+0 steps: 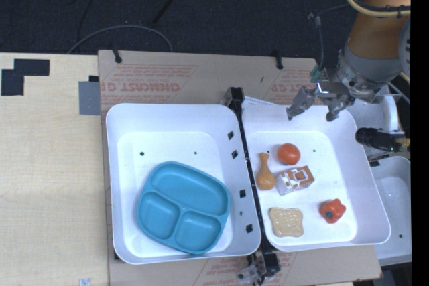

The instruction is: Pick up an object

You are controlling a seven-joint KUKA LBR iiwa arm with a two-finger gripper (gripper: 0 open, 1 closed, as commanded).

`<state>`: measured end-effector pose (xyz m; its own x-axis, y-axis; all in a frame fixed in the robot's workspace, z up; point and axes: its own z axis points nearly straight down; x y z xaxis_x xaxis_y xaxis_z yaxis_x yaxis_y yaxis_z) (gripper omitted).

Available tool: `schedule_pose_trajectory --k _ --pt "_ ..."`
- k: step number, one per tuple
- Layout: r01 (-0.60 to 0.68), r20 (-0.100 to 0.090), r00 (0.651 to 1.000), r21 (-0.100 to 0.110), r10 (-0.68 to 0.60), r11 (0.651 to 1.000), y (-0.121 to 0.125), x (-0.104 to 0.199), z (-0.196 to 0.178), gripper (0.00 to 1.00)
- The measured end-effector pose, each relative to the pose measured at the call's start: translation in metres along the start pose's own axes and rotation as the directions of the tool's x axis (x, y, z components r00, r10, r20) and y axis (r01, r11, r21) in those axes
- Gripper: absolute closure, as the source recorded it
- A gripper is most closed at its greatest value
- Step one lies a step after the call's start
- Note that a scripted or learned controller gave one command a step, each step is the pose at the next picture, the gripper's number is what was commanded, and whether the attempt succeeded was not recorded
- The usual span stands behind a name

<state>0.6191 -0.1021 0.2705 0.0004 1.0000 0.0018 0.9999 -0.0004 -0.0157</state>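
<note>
Fixed overhead camera, slanted down, both bins

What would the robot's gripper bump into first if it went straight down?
Probably the bare floor at the back of the right bin. The gripper hangs open above its far edge; the tomato sits nearer the camera. Depth is unclear.

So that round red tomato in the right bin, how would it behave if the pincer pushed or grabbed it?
The tomato looks round and smooth, so it would probably roll when nudged, perhaps into the little carton beside it. Its glossy curved skin may slip out of a two-finger pinch. It looks like a small toy, so likely light.
</note>
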Motion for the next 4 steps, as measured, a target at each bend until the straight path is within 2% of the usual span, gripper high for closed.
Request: schedule_pose_trajectory --k 1,4 --pt "0.002 0.001 1.000 -0.013 -0.002 1.000 0.002 0.000 -0.008 0.00" --pt "-0.003 0.001 1.000 -0.008 0.003 1.000 -0.003 0.017 0.130 0.00"
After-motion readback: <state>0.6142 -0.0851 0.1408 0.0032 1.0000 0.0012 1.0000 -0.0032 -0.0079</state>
